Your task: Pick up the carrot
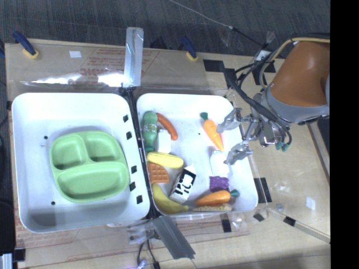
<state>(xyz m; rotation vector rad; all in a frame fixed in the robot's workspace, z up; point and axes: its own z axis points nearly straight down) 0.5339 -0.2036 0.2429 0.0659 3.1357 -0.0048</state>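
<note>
An orange carrot (212, 133) with a green top lies in the right bin (185, 101), toward its right side, pointing from upper left to lower right. A second carrot (215, 198) with a green end rests along that bin's front wall. My gripper (233, 136) hangs over the bin's right edge, just right of the upper carrot. It is open, one fingertip (229, 120) above and the other below, with nothing between them. The grey and orange arm (297, 83) reaches in from the right.
Left of the carrot lie an orange sausage (168, 126), a green vegetable (149, 129), a yellow piece (165, 160), a waffle (159, 174), a banana (166, 202), a black-and-white box (183, 184) and purple grapes (219, 182). A green divided plate (88, 165) sits in the left bin (28, 150).
</note>
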